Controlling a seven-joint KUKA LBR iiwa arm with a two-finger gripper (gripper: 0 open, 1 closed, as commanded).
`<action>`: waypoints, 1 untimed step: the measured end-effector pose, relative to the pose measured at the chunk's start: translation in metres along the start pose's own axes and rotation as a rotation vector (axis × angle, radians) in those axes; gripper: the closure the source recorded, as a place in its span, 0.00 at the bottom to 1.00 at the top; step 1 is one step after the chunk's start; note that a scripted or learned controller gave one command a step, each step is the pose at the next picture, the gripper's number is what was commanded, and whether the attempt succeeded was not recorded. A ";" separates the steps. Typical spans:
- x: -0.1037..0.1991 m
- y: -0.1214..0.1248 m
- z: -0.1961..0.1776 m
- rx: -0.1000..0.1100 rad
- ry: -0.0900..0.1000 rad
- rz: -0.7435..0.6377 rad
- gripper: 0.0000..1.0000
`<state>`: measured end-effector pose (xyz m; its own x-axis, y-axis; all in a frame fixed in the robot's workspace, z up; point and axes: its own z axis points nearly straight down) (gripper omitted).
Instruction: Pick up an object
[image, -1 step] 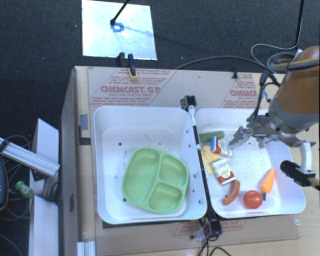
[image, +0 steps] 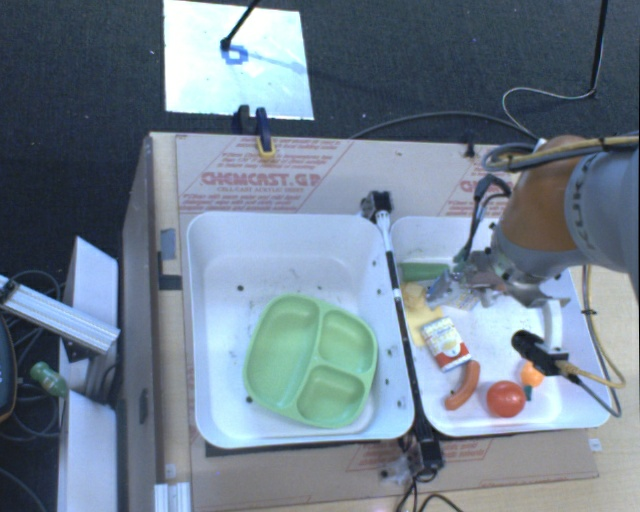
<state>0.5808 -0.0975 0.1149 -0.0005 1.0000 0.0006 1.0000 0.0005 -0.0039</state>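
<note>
Bench: a board with red lettering (image: 262, 178) lies on dark carpet and bears two white bins side by side; a blue clamp (image: 262, 128) sits at its far edge.
Right bin (image: 572, 412): holds the loose things for picking, at the arm's side.
Carton (image: 444, 343): small, red and white, lies flat near the bin's middle, just below and a little left of the gripper, apart from it.
Sausage (image: 462, 386): curved, orange-brown, lies just below the carton, toward the near rim.
Tomato (image: 506, 399): red, round, sits right of the sausage, near the front rim.
Orange piece (image: 532, 376): small, beside the tomato, partly behind a black part of the arm's gear.
Yellow thing (image: 413, 299): lies by the left wall, left of the carton.
Green thing (image: 424, 270): lies at the far left of the bin, above the yellow thing.
Gripper (image: 462, 285): low over the bin's upper middle, between the green thing and the carton; I cannot tell how its fingers stand, and nothing is visibly held.
Arm (image: 560, 215): grey with an orange band, reaches in from the right.
Left bin (image: 215, 250): holds a green plate (image: 312, 358) with three compartments, toward its front right.
</note>
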 end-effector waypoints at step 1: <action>0.003 0.083 0.025 -0.018 -0.002 -0.004 0.00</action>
<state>0.6633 -0.0949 0.0893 -0.0046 1.0000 -0.0015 0.9999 0.0046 0.0145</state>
